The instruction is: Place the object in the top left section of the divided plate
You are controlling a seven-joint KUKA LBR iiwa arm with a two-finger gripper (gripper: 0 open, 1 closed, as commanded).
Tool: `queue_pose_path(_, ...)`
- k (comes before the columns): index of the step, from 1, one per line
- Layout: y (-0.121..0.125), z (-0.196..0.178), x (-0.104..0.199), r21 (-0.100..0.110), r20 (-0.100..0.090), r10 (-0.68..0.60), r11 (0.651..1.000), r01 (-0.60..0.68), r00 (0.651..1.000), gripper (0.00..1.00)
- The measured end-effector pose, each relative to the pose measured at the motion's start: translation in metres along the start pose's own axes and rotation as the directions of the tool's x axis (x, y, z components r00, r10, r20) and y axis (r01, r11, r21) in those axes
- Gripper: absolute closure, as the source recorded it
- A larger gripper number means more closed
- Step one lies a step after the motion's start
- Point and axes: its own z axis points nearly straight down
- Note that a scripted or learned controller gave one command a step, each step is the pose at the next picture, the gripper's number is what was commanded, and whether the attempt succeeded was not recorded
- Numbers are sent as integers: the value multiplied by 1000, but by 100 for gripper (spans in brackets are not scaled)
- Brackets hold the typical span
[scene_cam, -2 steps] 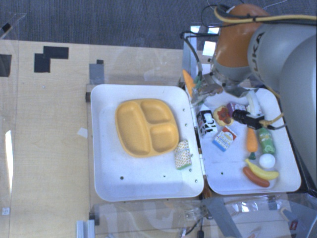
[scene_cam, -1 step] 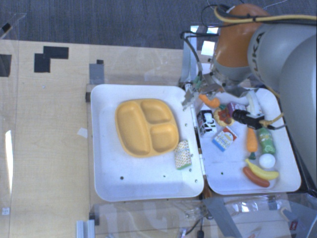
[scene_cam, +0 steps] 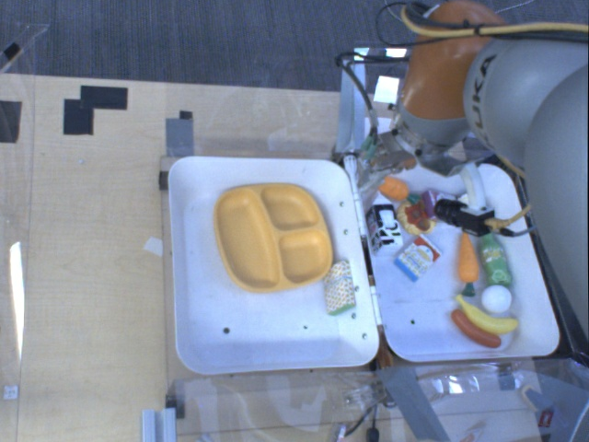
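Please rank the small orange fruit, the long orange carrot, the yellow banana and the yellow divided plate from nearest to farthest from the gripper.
From the gripper:
1. Small orange fruit, just below.
2. Long orange carrot, mid right bin.
3. Yellow banana and yellow divided plate, opposite sides, too close to call.

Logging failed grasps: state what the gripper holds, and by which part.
It cannot be told. The gripper sits at the top left corner of the right bin, above the small orange toy, its tip lost in clutter.

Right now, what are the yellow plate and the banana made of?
The divided plate looks like matte plastic: one even mustard colour, soft moulded ridges. The banana is probably toy plastic too, smooth with a slight shine, though it is too small to be sure.
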Motion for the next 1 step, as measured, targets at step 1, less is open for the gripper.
queue_pose_path(1, -39, 11, 65, 2, 0, -76, 997, 76, 997, 100)
